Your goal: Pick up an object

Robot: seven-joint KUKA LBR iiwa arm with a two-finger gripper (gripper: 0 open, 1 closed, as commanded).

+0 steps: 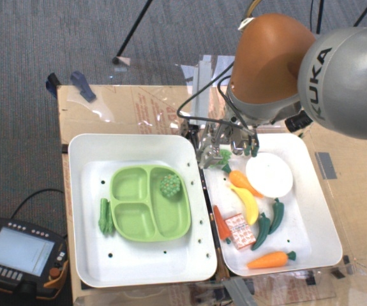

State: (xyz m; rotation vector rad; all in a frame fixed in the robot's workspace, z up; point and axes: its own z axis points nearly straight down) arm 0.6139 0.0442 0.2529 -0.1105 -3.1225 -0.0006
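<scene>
My gripper (225, 145) hangs low over the far left corner of the right bin (320, 225), under the orange wrist band. A small green leafy piece (224, 159) lies just below it, partly hidden. Nearby in that bin lie an orange carrot (242, 182), a yellow banana (247, 204), a white round plate (270, 176), two dark green peppers (276, 213), a red box (239, 230) and another carrot (269, 259). I see nothing held in the gripper.
The left bin (87, 171) holds a light green divided tray (146, 218) with a knobbly green ball (170, 185) in its far right section, and a green pea pod (105, 217) beside the tray. A teach pendant (20, 254) sits at the lower left.
</scene>
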